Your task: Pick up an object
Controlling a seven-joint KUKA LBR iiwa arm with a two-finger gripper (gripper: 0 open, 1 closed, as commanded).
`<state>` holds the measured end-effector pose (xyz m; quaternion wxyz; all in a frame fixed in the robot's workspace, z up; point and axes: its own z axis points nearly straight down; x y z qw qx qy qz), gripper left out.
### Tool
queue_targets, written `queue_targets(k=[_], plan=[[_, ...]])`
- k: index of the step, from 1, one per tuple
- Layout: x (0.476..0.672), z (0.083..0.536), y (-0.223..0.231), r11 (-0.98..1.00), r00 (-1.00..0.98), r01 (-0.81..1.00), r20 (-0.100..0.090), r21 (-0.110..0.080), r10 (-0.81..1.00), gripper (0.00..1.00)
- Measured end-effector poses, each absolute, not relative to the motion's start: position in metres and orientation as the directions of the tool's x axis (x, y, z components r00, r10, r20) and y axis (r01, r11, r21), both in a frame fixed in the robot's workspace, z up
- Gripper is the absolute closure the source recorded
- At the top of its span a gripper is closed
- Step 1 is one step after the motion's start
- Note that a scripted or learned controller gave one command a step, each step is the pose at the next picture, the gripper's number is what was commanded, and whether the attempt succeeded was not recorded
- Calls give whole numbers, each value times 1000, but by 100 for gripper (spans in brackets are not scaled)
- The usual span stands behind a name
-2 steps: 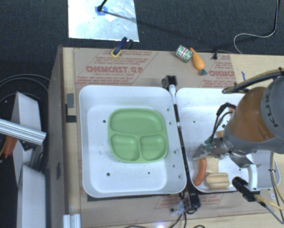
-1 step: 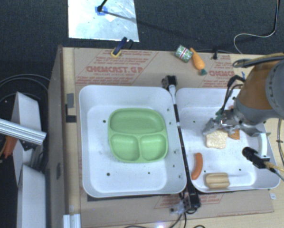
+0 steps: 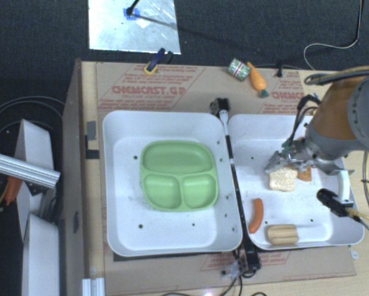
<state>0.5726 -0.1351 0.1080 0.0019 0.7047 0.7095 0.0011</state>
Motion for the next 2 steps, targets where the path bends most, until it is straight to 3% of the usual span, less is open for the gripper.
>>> queue_targets(k=[1,2], plan=[[596,185,-78,5,-5,1000,0,4,1000,100],[579,205,-11,5,-5,1000,1,1,1000,100]])
